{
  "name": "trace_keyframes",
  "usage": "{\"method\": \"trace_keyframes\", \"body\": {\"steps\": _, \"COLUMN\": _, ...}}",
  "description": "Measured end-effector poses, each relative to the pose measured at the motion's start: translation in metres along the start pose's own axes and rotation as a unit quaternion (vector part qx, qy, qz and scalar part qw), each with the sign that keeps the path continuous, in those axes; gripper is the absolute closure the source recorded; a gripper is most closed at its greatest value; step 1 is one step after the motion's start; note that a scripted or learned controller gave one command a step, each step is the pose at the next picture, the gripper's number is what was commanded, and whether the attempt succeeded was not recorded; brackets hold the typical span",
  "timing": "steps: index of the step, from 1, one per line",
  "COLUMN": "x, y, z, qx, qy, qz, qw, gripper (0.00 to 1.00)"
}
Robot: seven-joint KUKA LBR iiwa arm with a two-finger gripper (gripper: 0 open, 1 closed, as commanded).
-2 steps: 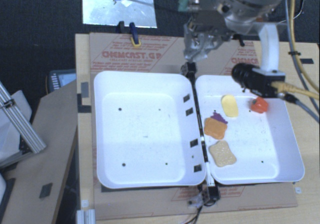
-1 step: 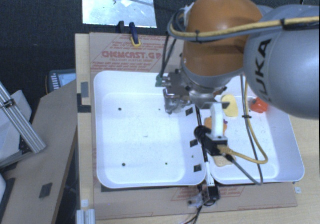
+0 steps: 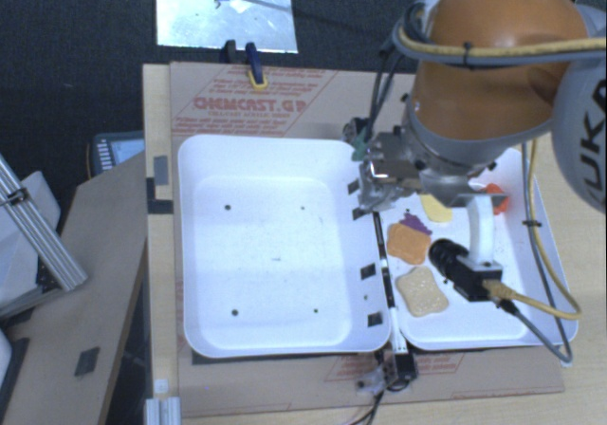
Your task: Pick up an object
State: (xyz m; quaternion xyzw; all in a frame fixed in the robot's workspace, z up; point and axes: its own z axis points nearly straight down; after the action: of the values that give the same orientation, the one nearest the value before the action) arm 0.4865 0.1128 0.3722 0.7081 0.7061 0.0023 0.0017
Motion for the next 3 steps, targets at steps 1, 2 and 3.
{"method": "trace_keyframes", "body": {"steps": 1, "x": 0.012, "y": 0.001, "z": -0.066, "qx": -0.002, "qy": 0.001, "qz": -0.004, "qw": 1.0, "gripper": 1.0}}
{"method": "trace_keyframes", "body": {"steps": 2, "x": 0.071, "y": 0.001, "z": -0.169, "qx": -0.004, "qy": 0.003, "qz": -0.007, "qw": 1.0, "gripper": 1.0}}
{"method": "trace_keyframes", "body": {"steps": 3, "x": 0.071, "y": -0.002, "z": 0.074, "qx": 0.01, "qy": -0.003, "qz": -0.002, "qw": 0.9999, "gripper": 1.0}}
